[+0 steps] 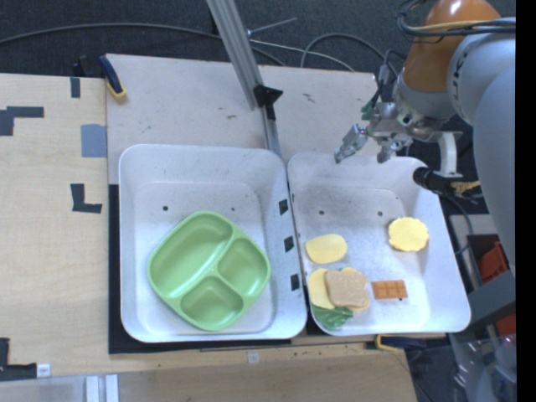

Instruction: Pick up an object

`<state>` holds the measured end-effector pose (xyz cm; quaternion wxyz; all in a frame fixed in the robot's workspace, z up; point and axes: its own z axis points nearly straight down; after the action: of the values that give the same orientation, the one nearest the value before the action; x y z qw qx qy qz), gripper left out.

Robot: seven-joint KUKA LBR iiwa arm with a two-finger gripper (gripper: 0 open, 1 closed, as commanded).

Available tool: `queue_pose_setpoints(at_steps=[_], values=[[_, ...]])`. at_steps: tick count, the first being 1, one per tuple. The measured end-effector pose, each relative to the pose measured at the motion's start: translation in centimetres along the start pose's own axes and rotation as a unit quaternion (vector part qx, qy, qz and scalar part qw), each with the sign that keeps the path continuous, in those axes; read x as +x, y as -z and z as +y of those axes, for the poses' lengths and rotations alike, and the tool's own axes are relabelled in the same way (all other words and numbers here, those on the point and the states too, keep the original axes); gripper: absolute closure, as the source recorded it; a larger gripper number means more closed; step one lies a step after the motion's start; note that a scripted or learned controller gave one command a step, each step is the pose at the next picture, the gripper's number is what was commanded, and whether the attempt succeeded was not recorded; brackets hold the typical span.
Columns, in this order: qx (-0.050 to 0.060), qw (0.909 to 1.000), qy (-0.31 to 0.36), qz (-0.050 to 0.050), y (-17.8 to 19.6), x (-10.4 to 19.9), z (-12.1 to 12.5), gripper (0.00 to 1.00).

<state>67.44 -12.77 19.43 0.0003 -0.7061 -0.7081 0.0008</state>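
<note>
end effector [365, 146] spread open, nothing between fingers, above right bin [435, 312] far rim. round flat yellow disc [408, 234] lies below it, bare floor between.

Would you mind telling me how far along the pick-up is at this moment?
Nothing looks picked yet. The pincer is open and holds nothing, poised at the far edge of the right bin. The yellow round piece, yellow oval piece, bread slice and small orange block all lie in that bin. Descent, grasp and lift remain.
</note>
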Motion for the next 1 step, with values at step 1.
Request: queue_pose_setpoints(at_steps=[1], values=[[0.000,1.0000,0.000,0.000,0.00,-0.02,0.00,0.00]])
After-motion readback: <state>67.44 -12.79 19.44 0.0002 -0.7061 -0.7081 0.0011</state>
